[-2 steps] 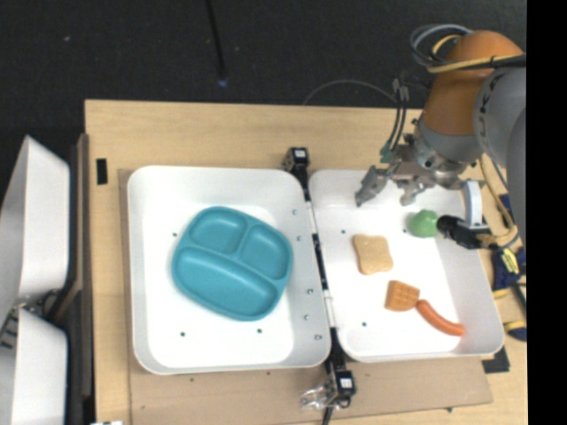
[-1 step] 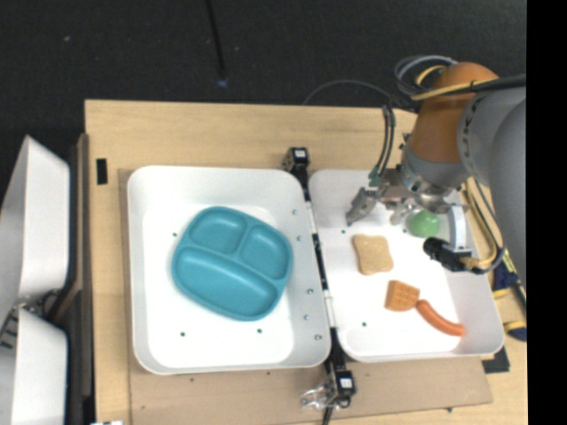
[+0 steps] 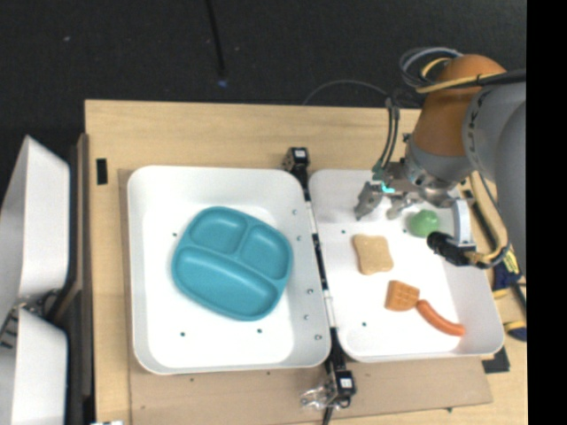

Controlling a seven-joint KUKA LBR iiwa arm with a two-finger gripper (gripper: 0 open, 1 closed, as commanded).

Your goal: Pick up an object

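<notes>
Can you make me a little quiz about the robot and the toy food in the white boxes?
1. True or false: the teal plastic divided plate lies in the left white bin.
2. Which toy lies nearest the gripper: A the tan bread slice, B the small green round toy, C the orange sausage?
3. Fill in: the orange waffle piece lies in the ____ white bin.

Key: 1 true. 2 B. 3 right.

We see a tray in the left bin; in the right bin, a cracker centre, waffle and sausage toward five o'clock, ball toward two.
</notes>
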